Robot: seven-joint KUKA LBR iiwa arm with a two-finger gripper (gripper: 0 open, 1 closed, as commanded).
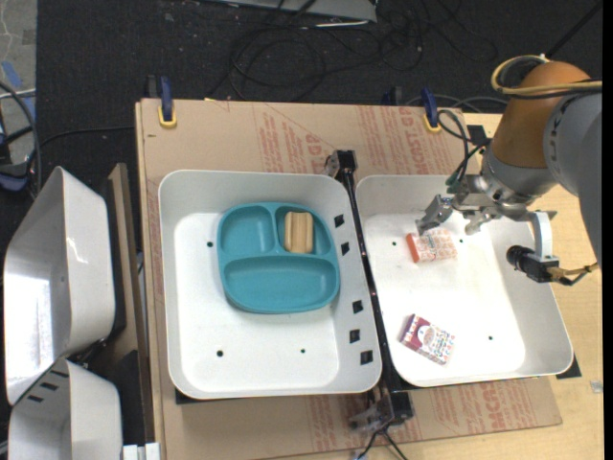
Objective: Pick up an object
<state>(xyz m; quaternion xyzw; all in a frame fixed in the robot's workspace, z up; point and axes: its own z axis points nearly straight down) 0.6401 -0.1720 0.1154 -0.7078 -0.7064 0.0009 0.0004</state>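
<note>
Gripper (450, 214) hovers open just above an orange-and-white packet (431, 248), holding nothing. Maroon carton (426, 338) print is unreadable

A teal divided tray (273, 276) lay in the left bin (192, 353) at frame centre-left, a tan block (299, 232) in its upper-right compartment. Cardboard (287, 132) lay beneath both bins.

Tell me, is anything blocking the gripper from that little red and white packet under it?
Nothing visible. The gripper hangs just above the packet in the right bin; the other packet lies apart, nearer the front.
</note>
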